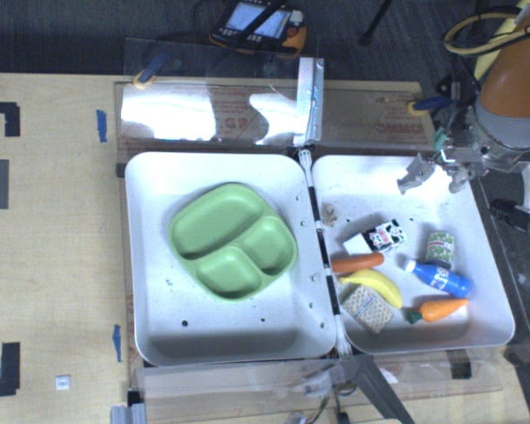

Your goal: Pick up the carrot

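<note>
Carrot (440, 309) lies near the right bin's (490, 237) front right corner, beside a blue bottle (438, 277), while the gripper (435, 171) hangs empty with jaws wide near the back edge, so reaching down to it looks next.

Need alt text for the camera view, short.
Gripper hangs open over the right bin's far edge; carrot lies near its front among a banana, bottle and other toys. Left bin holds a green plate.
</note>
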Motion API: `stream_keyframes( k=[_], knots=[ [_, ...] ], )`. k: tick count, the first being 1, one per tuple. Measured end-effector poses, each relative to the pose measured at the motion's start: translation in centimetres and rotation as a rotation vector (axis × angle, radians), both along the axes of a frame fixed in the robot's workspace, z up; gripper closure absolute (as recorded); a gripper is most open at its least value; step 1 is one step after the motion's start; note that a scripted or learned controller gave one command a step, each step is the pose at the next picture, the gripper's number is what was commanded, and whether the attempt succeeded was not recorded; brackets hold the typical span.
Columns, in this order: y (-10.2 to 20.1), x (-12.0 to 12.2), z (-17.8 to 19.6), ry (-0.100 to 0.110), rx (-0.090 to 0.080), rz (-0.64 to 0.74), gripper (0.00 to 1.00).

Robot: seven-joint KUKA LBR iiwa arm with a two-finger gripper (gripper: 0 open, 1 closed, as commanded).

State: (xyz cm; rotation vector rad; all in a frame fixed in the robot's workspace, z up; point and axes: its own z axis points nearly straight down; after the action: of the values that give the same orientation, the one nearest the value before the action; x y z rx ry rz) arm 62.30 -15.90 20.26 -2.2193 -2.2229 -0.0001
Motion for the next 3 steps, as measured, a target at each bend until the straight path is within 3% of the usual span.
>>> stream_keyframes(
  k=[1, 2, 3],
  knots=[
    [-0.2, -4.5, 6.0, -0.001, 0.0, 0.246, 0.0],
    [-3.6, -3.7, 5.2, -0.004, -0.003, 0.207, 0.0],
    [1.0, 4.5, 3.3, -0.005, -0.002, 0.304, 0.0]
  ],
)
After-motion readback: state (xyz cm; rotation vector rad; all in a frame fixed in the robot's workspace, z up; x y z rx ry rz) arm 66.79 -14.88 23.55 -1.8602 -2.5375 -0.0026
